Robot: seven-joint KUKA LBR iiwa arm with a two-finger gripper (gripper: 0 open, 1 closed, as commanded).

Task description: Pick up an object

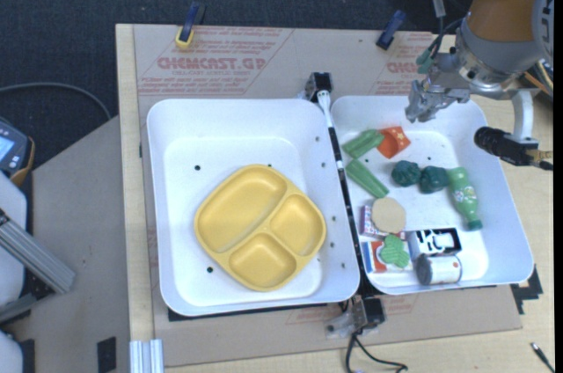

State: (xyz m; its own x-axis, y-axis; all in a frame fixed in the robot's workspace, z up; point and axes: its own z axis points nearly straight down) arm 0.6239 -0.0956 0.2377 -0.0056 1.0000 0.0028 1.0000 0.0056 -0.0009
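My gripper (421,110) hangs over the far part of the right bin (501,186), just left of the grey wrist, with nothing visibly in it. Below and to its left lie an orange-red piece (393,141) and two green pods (362,142) (366,179). Toward the bin's middle sit two dark green broccoli pieces (405,172) (433,179) and a green bottle (464,197). Nearer the front are a tan round disc (388,215), a red-and-white card with a green piece on it (390,253), a black-and-white box (437,238) and a silver can (438,269).
The left bin (167,142) holds a yellow divided plate (260,226). A black strip (334,156) with clips runs between the two bins. The bins rest on a brown board (229,63) with clamps at its far edge.
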